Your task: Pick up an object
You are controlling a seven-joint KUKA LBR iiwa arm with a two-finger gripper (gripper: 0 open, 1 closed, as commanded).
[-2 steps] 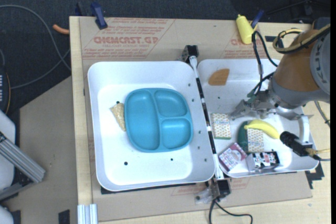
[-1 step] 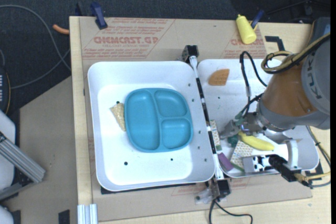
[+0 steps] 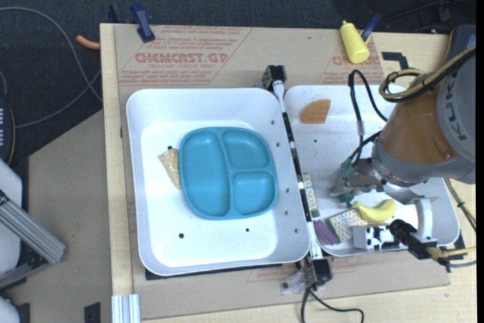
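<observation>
The gripper (image 3: 349,184) is down inside the right bin (image 3: 333,155), low over the clutter near its front, and from here I cannot tell how it is set, since the arm's bulk covers most of it. It seems to be touching or almost touching the small dark and green bits under it, but I can't see anything clearly caught in it.

Starting at the left, the left bin (image 3: 151,163) holds a blue divided plate (image 3: 228,171) with three compartments, lying flat near the middle. A tan wedge-shaped piece (image 3: 171,163) peeks out from under the plate's left edge.

Over in the right bin, an orange-brown chunk (image 3: 315,112) lies near the back left corner, well apart from the gripper. Toward the front sits a heap of objects: a purple item (image 3: 326,231) by the bin's left wall, a speckled flat piece (image 3: 345,222) beside it, a yellow banana (image 3: 373,210) just right of the gripper, and a black-and-white patterned thing (image 3: 373,237) in front of the banana.

Behind the bins, a yellow bottle-shaped object (image 3: 353,42) rests on the bench (image 3: 189,57).
</observation>
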